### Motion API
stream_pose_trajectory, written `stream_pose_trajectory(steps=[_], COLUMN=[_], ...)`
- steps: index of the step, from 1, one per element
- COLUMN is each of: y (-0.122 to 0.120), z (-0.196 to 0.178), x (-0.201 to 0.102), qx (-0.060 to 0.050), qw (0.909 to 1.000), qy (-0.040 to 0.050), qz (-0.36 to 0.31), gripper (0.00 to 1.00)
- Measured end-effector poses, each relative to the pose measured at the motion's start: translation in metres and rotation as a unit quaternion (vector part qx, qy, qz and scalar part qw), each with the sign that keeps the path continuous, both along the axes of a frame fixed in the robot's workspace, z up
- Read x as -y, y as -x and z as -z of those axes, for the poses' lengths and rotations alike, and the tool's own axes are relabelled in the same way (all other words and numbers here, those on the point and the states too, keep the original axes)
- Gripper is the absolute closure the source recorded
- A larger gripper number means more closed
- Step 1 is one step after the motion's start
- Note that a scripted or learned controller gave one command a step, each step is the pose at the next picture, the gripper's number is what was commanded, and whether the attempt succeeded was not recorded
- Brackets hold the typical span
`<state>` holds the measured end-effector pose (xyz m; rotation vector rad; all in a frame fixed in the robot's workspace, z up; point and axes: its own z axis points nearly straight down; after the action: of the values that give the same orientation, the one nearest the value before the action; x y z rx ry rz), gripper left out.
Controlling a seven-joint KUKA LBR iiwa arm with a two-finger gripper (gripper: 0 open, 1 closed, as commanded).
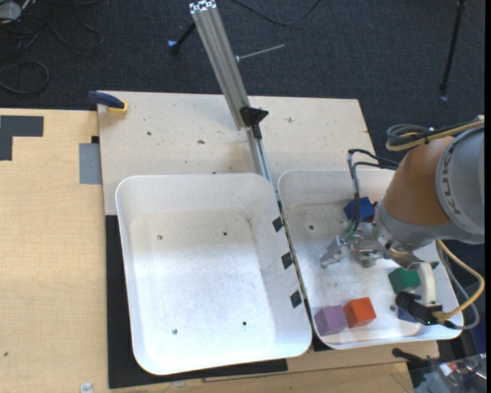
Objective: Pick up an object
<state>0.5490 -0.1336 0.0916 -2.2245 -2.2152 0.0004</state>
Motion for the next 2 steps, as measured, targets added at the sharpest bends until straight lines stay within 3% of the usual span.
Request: stream_pose_trajectory(steps=[1,2], y=[0.000,-0.004], z=[-0.011,-0.073], x=[0.001,0.003], qx=[0.000,0.003], qw=[1.0000,1.0000], qy=[-0.0008,0.0010], qz=[0.003,-0.003], gripper=[1.00,1.00])
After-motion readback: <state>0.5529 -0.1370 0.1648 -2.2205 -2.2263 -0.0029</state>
